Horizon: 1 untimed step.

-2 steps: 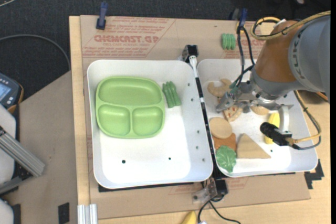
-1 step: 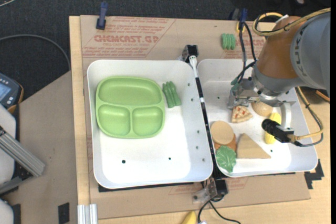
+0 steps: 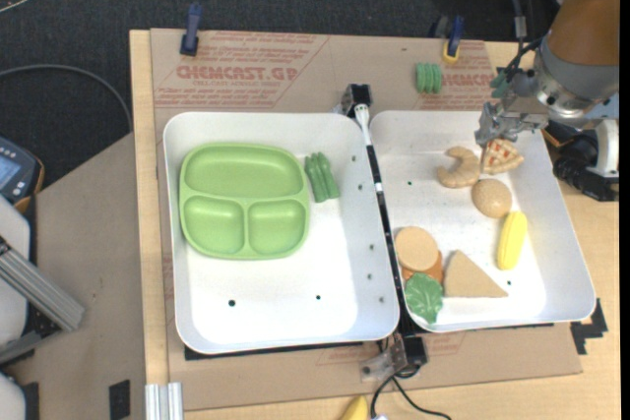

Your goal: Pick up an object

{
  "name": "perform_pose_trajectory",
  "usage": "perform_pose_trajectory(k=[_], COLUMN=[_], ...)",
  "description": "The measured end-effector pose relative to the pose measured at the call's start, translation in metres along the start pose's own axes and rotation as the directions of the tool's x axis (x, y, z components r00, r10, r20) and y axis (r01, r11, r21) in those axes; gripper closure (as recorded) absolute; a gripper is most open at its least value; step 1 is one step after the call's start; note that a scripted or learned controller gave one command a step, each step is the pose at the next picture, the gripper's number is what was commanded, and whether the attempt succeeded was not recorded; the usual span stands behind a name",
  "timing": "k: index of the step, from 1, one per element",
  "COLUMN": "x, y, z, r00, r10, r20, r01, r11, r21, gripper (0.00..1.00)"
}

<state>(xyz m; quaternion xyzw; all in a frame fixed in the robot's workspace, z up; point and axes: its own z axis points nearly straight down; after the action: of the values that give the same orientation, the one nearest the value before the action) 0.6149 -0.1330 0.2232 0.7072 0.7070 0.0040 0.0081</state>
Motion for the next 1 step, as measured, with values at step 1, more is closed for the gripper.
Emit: perform_pose_trajectory(k=[1], x=[0.0353], y=[-0.0180], z=[-0.0145], r00=[1.000], r10=[-0.004], r20=[-0.008], r01=[0.004], r11=[1.000], r21=[0.017], gripper=[1.00])
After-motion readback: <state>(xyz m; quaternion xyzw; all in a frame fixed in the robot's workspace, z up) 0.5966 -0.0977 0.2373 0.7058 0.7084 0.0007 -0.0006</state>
